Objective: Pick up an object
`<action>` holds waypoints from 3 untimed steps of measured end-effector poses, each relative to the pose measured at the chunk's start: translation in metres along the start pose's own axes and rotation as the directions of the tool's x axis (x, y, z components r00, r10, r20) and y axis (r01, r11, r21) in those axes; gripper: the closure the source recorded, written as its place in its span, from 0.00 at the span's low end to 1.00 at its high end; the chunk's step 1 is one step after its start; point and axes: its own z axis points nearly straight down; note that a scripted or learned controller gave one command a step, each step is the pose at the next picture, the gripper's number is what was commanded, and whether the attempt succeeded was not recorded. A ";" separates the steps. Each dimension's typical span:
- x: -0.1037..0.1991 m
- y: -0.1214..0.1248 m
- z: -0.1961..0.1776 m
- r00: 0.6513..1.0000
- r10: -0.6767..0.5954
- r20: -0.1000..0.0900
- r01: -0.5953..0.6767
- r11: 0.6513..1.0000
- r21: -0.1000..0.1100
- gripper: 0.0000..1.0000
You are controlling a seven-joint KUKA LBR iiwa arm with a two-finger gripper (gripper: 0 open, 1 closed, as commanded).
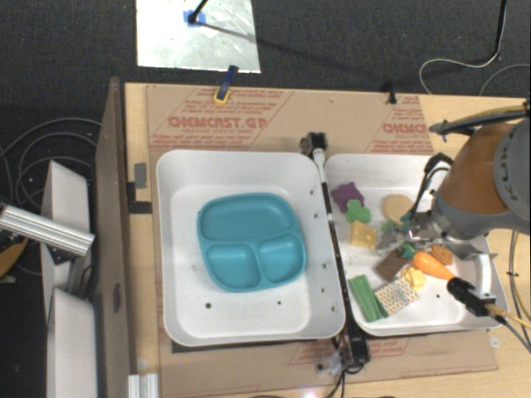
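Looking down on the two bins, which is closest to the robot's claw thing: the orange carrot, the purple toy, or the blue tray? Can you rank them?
From the end effector in the right bin, nearest first:
1. Orange carrot: just below it, in the same bin.
2. Purple toy: up and to the left, near that bin's left wall.
3. Blue tray: far left, in the other bin.

Small mixed toys (390,264) clustered in right bin (465,317).

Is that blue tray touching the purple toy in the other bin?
Apart. The camera view shows the blue tray in the left bin and the purple toy in the right bin, with both bin walls between them.
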 end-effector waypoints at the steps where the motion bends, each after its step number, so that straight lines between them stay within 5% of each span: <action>1: -0.001 0.003 -0.011 1.000 -0.002 0.002 0.002 1.000 -0.006 1.00; 2: -0.004 -0.032 -0.133 1.000 -0.001 0.003 0.001 1.000 -0.007 1.00; 3: -0.003 -0.030 -0.128 1.000 -0.001 0.002 0.001 1.000 -0.006 0.00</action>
